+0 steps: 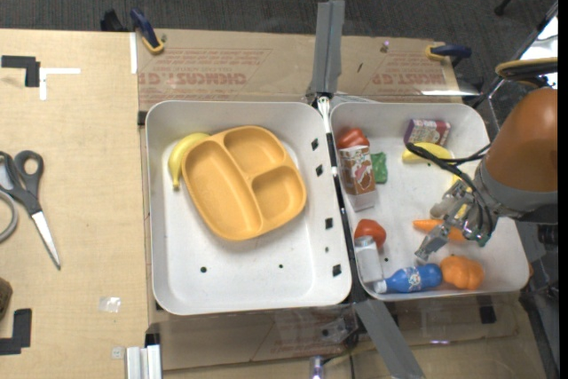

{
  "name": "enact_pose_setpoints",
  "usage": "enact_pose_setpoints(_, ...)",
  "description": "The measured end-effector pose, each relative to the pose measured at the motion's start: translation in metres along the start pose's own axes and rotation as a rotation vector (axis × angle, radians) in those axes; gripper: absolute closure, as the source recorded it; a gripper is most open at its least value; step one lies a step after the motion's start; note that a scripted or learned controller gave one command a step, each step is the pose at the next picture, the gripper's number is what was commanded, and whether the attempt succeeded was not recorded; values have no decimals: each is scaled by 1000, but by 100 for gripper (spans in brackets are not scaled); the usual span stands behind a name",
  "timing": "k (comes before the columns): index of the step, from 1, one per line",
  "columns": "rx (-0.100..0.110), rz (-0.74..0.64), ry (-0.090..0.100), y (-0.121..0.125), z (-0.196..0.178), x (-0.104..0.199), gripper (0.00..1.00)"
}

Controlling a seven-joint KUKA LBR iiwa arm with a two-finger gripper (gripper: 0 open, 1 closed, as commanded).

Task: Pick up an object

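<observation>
Lying at 4 o'clock in right bin (390,115): small orange carrot-like piece (432,225), partly under gripper (448,235). Gripper hangs over it, touching or just above; finger spread cannot tell, parts blur together. Orange round toy (461,272) at 5 o'clock of gripper, blue bottle-shaped toy (411,280) beside it. Red-capped bottle (367,246) at 9 o'clock. Brown carton (357,169), green piece (379,167), purple packet (427,132) toward 12. Left bin (240,293) bears yellow divided plate (245,182), banana (182,154) at its 10 o'clock. Scissors (34,200) on bench.

Divided plate (244,182) in left bin (177,280); banana (182,153) at plate's left; scissors (34,200) left of bins.
</observation>
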State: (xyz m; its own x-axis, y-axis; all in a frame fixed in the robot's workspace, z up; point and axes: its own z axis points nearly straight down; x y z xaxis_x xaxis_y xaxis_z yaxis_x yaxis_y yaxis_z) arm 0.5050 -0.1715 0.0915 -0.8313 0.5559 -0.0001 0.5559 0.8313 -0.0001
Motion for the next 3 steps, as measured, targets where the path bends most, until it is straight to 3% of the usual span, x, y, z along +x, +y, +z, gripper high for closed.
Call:
enact_pose_setpoints(1,-1,147,-2,83,0,-28,0)
enact_pose_setpoints(2,-1,404,-4,127,-2,-83,0)
enact_pose_setpoints(3,0,399,-8,128,-12,-84,100)
